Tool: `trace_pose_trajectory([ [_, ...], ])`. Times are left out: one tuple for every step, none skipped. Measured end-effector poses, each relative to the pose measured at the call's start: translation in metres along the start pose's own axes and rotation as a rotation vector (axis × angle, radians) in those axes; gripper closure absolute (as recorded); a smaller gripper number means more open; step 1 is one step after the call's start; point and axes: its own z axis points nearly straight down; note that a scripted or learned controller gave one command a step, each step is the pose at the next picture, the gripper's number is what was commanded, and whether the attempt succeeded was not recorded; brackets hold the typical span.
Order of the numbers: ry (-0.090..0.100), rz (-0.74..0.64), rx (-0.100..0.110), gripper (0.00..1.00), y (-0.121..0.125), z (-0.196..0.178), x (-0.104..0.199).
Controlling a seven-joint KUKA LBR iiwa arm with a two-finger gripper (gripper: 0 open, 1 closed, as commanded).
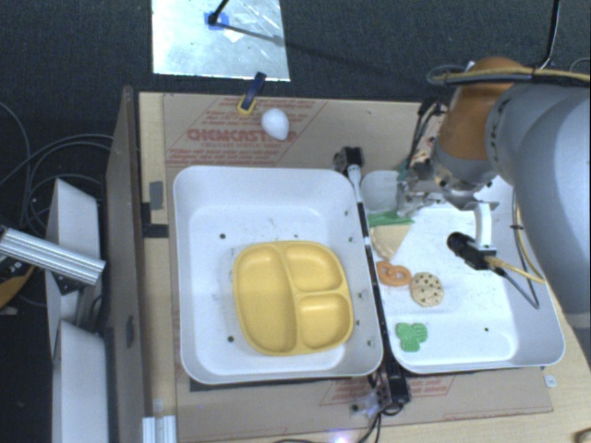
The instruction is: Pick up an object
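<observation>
Yellow tray (291, 295) in left bin (199, 210). Right bin (531, 335): pretzel (394, 274), cookie (426, 289), green toy (411, 335) near front edge. Gripper (413, 195) at back-left corner; grip state indiscernible.

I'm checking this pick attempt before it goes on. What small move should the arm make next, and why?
Probably lower the gripper onto the translucent cup just beside it in the right bin's far left corner; it is the nearest object.
</observation>
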Motion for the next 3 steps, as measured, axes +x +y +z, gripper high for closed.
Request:
trace_pose_trajectory([
  [0.003,-0.001,0.008,1.0,-0.043,-0.09,0.019],
  [0.002,0.0,0.011,0.0,-0.043,-0.085,0.018],
  [0.003,0.006,0.023,0.0,-0.124,-0.049,-0.003],
])
